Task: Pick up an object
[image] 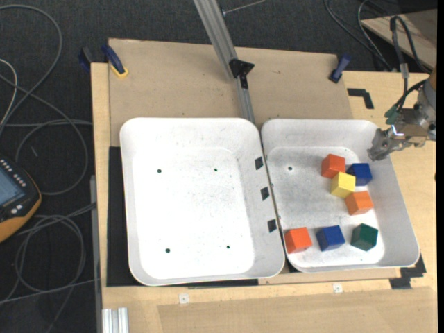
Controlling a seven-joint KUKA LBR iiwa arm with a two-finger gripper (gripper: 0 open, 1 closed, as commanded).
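Nearest the front edge of the table, along the near wall of the right bin [409, 252], three blocks sit in a row: an orange block [298, 238] toward the near-left corner, a blue block [330, 237] just beside it, and a dark green block [364, 236] toward the near-right corner. Farther in, a cluster of four stands packed together near the bin's right wall — an orange-brown block [359, 202], a yellow block [343, 184] touching it, a second blue block [360, 173], and a red-orange block [333, 165] at the far end of the group. The left bin [132, 186] lies beside it, across the shared middle edge.

Any of these looks like a fair candidate for the pick. They read as small, stiff, light cubes with flat faces, not fragile, and probably a little smooth. The sensible hold is across two opposite flat sides. The row by the near wall is the easier target, since each block there has some bare floor around it; the clustered four touch one another, so the fingers would likely bump a neighbour.

Farthest back, the gripper [383, 146] hangs over the far-right corner of the right bin, the arm reaching in from the right edge of the table, wrist tipped downward. No block is between its fingers — whether they are spread or closed I cannot tell.
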